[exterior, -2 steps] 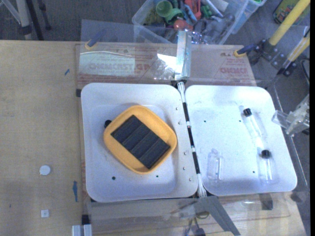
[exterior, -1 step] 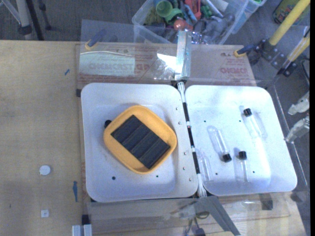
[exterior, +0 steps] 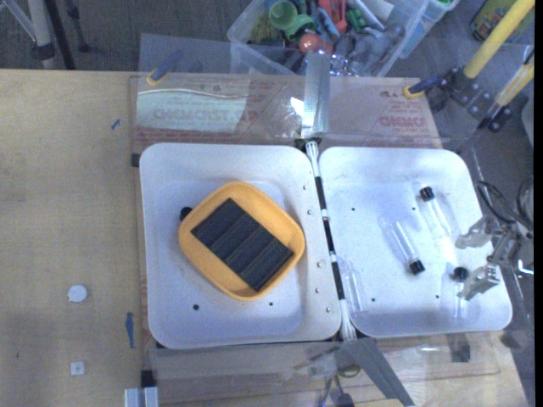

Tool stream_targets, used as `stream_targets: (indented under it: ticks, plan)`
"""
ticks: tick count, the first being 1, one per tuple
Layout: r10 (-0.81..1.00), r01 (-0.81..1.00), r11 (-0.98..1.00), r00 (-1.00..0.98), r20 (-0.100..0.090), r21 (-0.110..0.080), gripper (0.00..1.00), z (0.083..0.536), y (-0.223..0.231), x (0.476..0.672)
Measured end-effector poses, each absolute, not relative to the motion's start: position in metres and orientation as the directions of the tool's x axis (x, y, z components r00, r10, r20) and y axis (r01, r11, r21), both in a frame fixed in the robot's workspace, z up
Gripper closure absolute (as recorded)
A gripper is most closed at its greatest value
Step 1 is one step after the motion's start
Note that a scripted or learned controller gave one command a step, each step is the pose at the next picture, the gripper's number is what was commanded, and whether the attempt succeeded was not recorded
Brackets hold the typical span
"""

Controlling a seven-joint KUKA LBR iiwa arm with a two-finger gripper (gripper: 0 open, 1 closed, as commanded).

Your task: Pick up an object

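1. Camera view, left bin (exterior: 161,227): a yellow tray-like object with a dark ribbed panel on top (exterior: 241,240) lies tilted near the middle, a small black piece peeking out at its upper-left edge.
2. Right bin (exterior: 373,185): clear plastic tubes with black caps are scattered about. One tube (exterior: 402,244) lies slanted in the middle, another (exterior: 434,210) sits up near the back right, and a loose black cap (exterior: 459,272) rests close to the right wall.
3. The gripper (exterior: 484,261) hangs over the right bin's right edge, its two pale fingers spread apart with nothing between them, just beside that black cap.
4. Behind the bins, a clear box of colourful toys (exterior: 339,11) sits on the floor.
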State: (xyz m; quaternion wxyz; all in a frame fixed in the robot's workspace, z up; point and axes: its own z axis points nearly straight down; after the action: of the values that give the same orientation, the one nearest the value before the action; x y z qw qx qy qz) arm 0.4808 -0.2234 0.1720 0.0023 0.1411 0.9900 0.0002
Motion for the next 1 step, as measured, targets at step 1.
stream_targets:
  ticks: [1]
  plan:
    - [0.192, 0.192, 0.981, -0.981, -0.004, 0.001, 0.00, 0.1097, -0.2227, 0.4815]
